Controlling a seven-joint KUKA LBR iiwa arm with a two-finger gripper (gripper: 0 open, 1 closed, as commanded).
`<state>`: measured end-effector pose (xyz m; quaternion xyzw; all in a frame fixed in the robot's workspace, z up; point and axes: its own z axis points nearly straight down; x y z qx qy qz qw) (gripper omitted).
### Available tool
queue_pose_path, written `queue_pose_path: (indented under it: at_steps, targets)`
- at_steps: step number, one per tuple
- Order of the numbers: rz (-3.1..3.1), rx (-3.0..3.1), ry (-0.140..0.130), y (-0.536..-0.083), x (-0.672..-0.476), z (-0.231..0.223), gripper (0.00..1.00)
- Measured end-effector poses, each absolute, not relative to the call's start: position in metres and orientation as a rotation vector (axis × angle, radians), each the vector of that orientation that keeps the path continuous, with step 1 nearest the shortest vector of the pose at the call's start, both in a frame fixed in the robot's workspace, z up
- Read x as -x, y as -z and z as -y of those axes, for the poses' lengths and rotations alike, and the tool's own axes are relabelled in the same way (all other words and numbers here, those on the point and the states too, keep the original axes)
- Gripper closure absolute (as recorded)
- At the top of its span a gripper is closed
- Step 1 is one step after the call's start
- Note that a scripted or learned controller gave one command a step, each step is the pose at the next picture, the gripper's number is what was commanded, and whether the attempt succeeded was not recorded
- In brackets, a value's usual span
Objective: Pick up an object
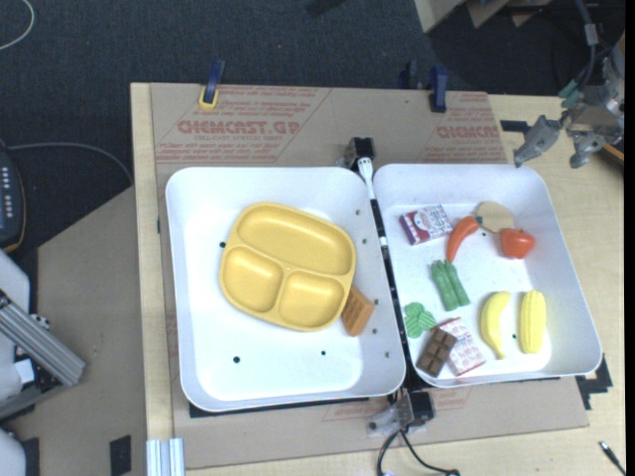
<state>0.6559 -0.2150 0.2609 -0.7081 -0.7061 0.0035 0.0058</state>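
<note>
Toy foods, among them a yellow plastic banana (495, 322), lie in your right white bin (571, 266). Your gripper (556, 139) hovers past its far-right corner, fingers spread, holding nothing; next, descend over one item.

- Landmark: the yellow divided plate (288, 266) sits mid-left bin (189, 206), with bare white floor open all round it, widest in front and to its left.
- A brown cracker (357, 312) leans against the plate's near right corner, narrowing the way to the bins' shared wall.
- Right of the plate, the right bin (571, 266) is crowded: carrot (461, 236), tomato (517, 242), banana (496, 323), corn (533, 320), green beans (449, 284), chocolate bar (436, 351); gaps between them are narrow.
</note>
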Motion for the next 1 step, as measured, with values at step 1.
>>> queue_pose_path:
  at_steps: [1]
  targets:
    - [2.222, 2.221, 0.0, -0.2693, -0.6583, 0.2144, 0.0]
